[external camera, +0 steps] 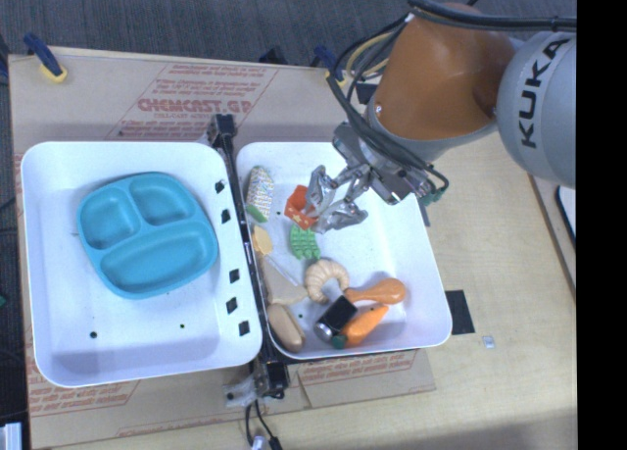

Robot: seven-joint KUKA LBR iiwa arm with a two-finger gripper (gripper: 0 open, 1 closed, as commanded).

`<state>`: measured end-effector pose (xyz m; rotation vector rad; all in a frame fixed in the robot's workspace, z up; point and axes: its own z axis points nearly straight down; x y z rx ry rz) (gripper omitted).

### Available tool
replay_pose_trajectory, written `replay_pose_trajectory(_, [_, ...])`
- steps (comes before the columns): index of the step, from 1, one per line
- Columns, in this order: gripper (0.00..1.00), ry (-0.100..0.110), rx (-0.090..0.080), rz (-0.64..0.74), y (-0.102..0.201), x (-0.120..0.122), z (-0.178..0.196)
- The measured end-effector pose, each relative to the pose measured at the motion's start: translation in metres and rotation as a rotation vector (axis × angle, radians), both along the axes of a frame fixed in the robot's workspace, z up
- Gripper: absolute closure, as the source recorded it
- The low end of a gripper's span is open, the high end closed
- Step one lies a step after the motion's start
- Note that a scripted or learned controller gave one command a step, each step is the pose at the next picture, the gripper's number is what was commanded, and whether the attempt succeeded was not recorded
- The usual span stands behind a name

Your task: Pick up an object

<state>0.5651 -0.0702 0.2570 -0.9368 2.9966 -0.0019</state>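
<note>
My gripper (329,201) hangs over the upper middle of the right bin (416,252), its two silver fingers apart. A small red-orange item (298,205) lies just left of the left finger (315,188); I cannot tell whether they touch. Nothing sits between the fingers. Below the gripper lies a green ridged piece (304,242). A corn cob (260,191) rests at the bin's left wall. Further down are a croissant (324,276), two orange carrots (380,293), a black block (336,316) and a tan bread roll (285,326).
The left bin (59,340) holds a blue divided plate (147,232). A black divider strip (235,242) runs between the bins. The arm's orange band (441,75) and cables loom over the right bin's top right corner. Cardboard lies under both bins.
</note>
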Motion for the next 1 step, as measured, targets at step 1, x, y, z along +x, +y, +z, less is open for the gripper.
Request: replay_pose_trajectory(1, [1.00, 0.003, 0.001, 0.102, 0.0430, -0.0065, -0.0438])
